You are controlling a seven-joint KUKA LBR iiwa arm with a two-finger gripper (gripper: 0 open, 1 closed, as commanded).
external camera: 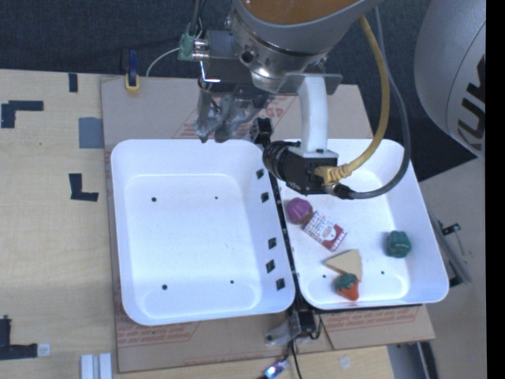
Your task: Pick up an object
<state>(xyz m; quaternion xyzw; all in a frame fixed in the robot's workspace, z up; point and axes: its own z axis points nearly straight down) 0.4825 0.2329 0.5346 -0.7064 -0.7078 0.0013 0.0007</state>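
Right bin [418,235], lower right of frame, nearest first: strawberry [348,287], wedge [345,262] lying long axis pointing left, packet [324,230], purple ball [297,209], green piece [397,244]; gripper [219,125] hovering upper centre beyond the left bin [126,212], fingers nearly together, holding nothing, seemingly still needing to travel and descend.

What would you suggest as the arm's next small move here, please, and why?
Probably swing the gripper toward the right bin and lower it there. It now sits at the left bin's far rim, while the purple piece, red packet, wedge and green piece all lie in the right bin.
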